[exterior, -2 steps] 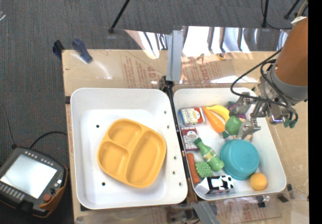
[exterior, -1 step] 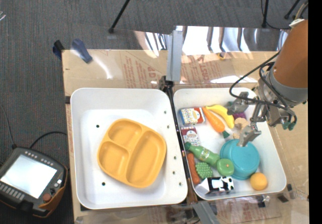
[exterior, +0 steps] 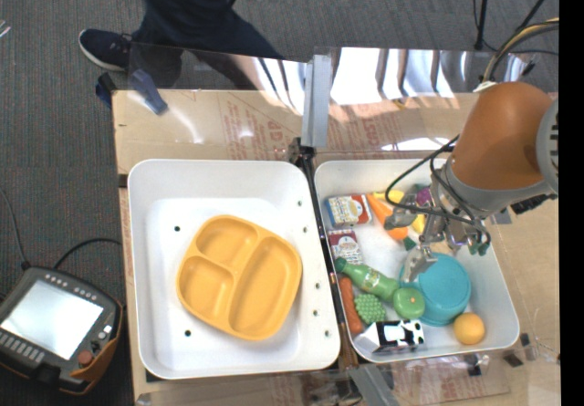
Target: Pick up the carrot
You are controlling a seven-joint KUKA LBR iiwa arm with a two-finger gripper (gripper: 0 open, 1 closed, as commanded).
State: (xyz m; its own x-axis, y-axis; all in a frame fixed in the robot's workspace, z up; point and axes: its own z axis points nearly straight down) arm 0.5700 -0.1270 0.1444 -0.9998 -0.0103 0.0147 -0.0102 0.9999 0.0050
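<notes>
The carrot [exterior: 348,304], a slim orange stick, lies along the left wall of the right bin [exterior: 507,304], next to a green knobbly toy [exterior: 370,307] and under the base of a green bottle [exterior: 369,278]. My gripper [exterior: 422,260] hangs over the middle of the right bin, up and to the right of the carrot and apart from it. It is just left of a teal bowl [exterior: 445,290]. Nothing is visibly held. A second orange piece [exterior: 391,215] lies farther back, beneath the wrist.
The left bin [exterior: 155,194] holds a yellow divided plate [exterior: 239,276]. In the right bin are two small labelled packs [exterior: 347,211], a green ball [exterior: 410,303], an orange fruit [exterior: 469,328] and a black-and-white toy [exterior: 400,334]. A person stands beyond the bench.
</notes>
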